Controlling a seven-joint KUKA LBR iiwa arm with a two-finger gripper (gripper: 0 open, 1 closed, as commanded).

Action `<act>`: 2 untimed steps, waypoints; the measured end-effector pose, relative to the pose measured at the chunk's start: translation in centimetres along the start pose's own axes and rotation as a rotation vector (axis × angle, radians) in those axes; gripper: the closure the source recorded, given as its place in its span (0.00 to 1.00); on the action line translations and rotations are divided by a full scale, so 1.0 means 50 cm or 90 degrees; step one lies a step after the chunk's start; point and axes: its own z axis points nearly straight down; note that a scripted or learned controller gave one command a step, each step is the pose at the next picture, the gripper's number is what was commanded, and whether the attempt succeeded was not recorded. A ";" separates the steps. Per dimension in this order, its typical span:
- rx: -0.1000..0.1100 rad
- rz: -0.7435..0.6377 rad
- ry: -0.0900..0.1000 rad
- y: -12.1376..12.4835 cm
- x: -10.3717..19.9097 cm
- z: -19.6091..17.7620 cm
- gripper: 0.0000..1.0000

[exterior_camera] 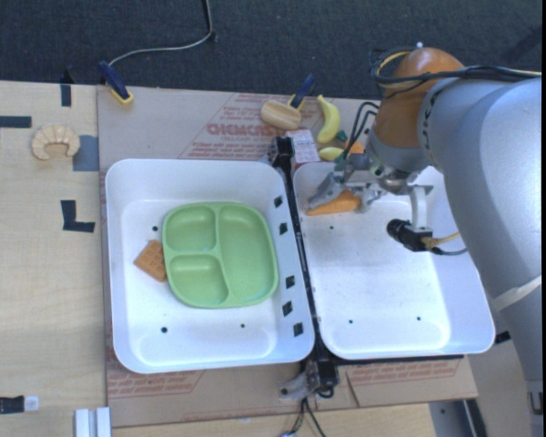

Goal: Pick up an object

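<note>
Croissant [55,141]: a pale toy pastry lying on the wooden bench top, far to the gripper's left and well apart from both bins.
Blue clamp [115,82]: at the back left corner of the cardboard sheet, far left of the gripper and farther back.
Left bin [118,271]: shallow and white, it lies to the gripper's left.
Cracker [151,260]: a small orange square on the left bin's floor, well left of the gripper and nearer the front, tucked against the plate's left edge.
Green plate [220,253]: a three-compartment plate lying flat in the left bin, left of the gripper and nearer the front.
Bread roll [280,114]: tan, on the cardboard behind the bins, just left of and behind the gripper.
Small box [302,146]: white and red, at the back rim where the two bins meet, just left of the gripper.
Banana [328,120]: yellow, on the cardboard directly behind the gripper, beside the roll.
Orange wedge [334,206]: a flat orange piece on the right bin's floor at its back left corner, right under the gripper tip and seemingly touching it.
Gripper [344,185]: down low at the back left of the right bin, over the wedge; whether its fingers close on the wedge I cannot tell.
Right bin [409,326]: white; the gripper is inside it at the back.
Arm [478,153]: grey with an orange band, it reaches in from the right.
</note>
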 end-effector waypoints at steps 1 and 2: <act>0.000 0.000 0.000 0.000 -0.001 0.001 0.00; 0.000 -0.001 0.001 0.000 -0.010 0.002 0.00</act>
